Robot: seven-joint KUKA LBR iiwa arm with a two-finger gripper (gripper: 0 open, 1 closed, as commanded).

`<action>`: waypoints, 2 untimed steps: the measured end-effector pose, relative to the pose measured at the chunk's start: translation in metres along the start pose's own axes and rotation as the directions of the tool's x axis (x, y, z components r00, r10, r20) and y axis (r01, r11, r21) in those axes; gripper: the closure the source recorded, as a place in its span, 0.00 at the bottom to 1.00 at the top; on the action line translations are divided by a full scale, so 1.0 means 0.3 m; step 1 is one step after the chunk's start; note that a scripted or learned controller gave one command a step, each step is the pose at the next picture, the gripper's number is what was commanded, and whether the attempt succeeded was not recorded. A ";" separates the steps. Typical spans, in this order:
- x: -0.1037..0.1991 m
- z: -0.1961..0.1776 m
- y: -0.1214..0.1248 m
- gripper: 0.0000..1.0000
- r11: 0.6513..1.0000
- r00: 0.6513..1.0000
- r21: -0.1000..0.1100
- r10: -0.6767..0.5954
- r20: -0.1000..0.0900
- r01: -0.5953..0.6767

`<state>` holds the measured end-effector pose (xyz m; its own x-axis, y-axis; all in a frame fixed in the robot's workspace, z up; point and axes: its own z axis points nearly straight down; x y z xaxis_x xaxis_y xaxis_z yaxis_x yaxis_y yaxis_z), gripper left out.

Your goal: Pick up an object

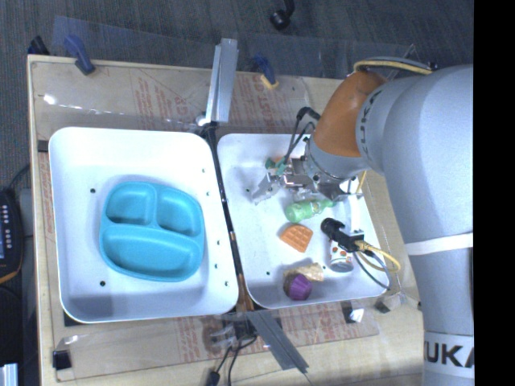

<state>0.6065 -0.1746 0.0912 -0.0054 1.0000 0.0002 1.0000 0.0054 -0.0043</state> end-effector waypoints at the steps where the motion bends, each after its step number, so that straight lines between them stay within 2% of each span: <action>1: -0.114 -0.005 0.149 0.00 1.000 1.000 -0.004 -0.005 0.000 0.005; 2: -0.106 -0.040 0.152 1.00 1.000 1.000 -0.003 -0.013 0.000 0.013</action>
<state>0.6524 -0.2061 0.1030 -0.0180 0.9998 0.0000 0.9998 0.0180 -0.0010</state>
